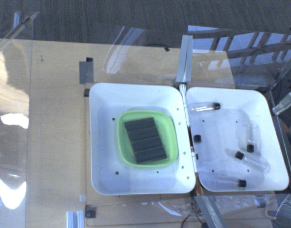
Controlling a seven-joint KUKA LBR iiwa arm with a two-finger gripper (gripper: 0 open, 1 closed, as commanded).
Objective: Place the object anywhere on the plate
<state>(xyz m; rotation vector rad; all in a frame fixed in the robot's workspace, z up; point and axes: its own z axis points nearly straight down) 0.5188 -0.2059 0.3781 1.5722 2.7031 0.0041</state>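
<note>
Since the dark ridged block (145, 140) is already seen lying flat on the green plate (122, 141) in the left bin (102, 127), placement is judged done; farther right, clear tubes (240, 156) should be left undisturbed. Whether the hand is open cannot be told.
</note>
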